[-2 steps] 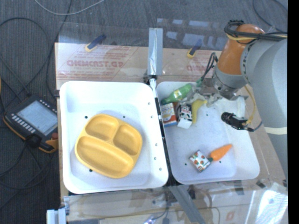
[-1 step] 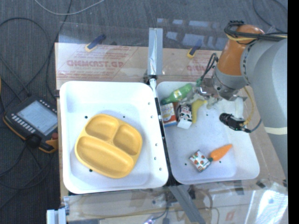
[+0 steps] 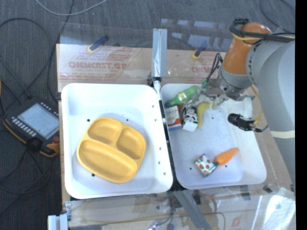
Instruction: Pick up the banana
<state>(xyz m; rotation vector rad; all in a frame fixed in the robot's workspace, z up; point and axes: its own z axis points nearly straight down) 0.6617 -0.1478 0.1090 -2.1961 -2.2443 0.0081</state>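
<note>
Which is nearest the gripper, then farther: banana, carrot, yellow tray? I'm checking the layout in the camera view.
From the gripper:
1. Banana, just beneath it, right bin's top.
2. Carrot, lower in the right bin.
3. Yellow tray, in the left bin.

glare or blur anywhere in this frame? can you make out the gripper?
Camera view: bright light washes out the white bin floors, left bin and right bin; soft shadow under the yellow tray. Reflections streak the clear sheet along the bench's far edge. The gripper is soft and cluttered; banana partly hidden.
</note>
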